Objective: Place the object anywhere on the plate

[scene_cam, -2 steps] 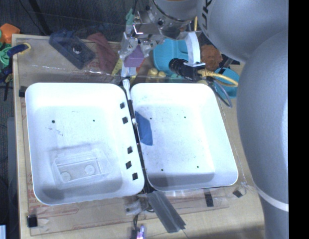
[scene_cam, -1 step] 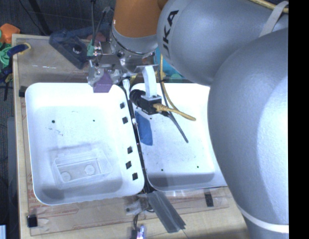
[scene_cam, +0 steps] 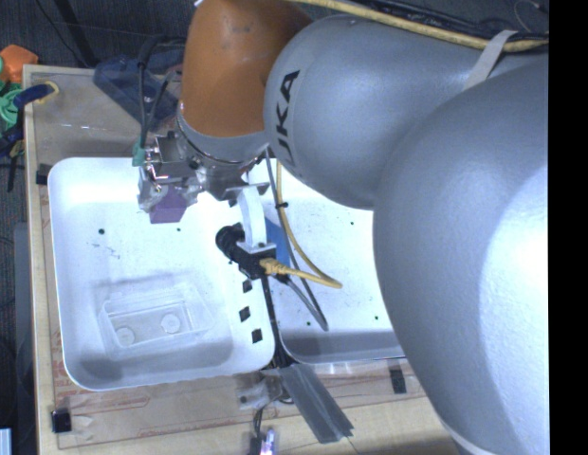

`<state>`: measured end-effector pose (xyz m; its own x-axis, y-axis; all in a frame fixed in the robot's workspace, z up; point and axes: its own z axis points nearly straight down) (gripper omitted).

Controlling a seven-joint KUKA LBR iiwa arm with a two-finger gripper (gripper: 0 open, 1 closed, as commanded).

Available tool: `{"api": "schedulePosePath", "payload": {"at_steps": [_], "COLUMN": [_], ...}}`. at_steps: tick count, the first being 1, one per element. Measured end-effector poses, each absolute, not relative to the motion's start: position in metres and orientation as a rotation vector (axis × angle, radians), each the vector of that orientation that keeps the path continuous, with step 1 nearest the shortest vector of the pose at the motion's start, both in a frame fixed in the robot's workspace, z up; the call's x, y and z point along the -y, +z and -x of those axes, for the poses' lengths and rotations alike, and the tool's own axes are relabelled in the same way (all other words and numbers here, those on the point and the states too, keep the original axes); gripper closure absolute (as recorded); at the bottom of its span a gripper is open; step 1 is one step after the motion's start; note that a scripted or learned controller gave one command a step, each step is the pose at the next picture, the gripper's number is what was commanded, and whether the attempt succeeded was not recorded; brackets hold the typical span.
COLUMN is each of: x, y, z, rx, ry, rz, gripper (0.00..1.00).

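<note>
Claw (scene_cam: 166,192) hangs over the left bin's (scene_cam: 76,254) far part, pinching a small purple block (scene_cam: 167,209); a clear plastic tray (scene_cam: 152,318) lies nearer in that bin.

The wooden table (scene_cam: 114,423) carries two shallow white bins side by side. The left bin (scene_cam: 71,254) sits near the table's left edge; the right bin (scene_cam: 341,349) touches it.

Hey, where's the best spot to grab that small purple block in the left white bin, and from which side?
Probably from straight above, closing across two opposite sides of the small purple block. It looks compact and is away from the walls of the left white bin, with the end effector right over it.
</note>
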<state>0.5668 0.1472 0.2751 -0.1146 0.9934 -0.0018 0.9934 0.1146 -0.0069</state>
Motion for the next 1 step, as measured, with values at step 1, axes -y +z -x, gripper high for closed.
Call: {"api": "schedulePosePath", "payload": {"at_steps": [1], "x": [-0.1970], "y": [0.2742], "z": [-0.5706], "rx": [2.419], "ry": [0.006], "rz": [2.002], "gripper": [1.00]}}
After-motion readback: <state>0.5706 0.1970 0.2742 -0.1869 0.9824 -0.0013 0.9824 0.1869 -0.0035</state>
